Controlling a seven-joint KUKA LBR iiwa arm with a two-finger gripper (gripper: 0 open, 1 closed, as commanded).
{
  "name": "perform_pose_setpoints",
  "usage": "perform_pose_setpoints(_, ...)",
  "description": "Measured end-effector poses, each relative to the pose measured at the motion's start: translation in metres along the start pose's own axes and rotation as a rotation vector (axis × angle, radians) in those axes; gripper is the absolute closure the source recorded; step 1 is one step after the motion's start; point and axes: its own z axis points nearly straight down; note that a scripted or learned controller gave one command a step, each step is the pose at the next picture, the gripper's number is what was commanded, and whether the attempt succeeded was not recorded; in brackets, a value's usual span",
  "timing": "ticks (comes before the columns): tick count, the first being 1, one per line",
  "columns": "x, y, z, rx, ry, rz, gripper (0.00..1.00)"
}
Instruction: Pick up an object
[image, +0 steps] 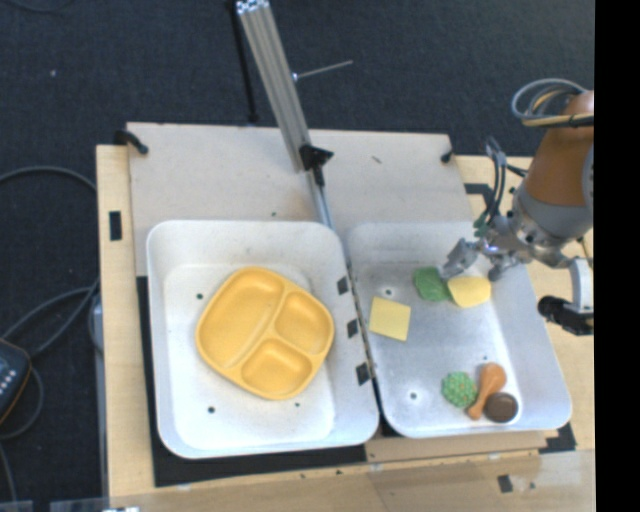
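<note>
Right white bin (520, 330): green round piece (431, 285) touching pale yellow rounded lump (470, 291) | gripper (478, 256) just above both, finger state indiscernible | yellow square block (390, 319) apart.

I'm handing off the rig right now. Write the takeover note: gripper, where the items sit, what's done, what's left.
Gripper: low in the right bin, by the yellow piece and green piece; finger state unclear.
Right bin also holds a yellow square, a round green item and a drumstick toy at the near right corner.
Left bin: yellow divided plate.
Done: nothing visibly lifted.
Left: grasp and lift one object.
</note>
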Motion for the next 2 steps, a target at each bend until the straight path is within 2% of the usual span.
perform_pose_setpoints(1, -0.003, 0.001, 0.063, 0.000, 0.000, 0.000, 0.00)
perform_pose_setpoints(2, -0.004, 0.003, 0.047, -0.009, -0.002, 0.003, 1.00)
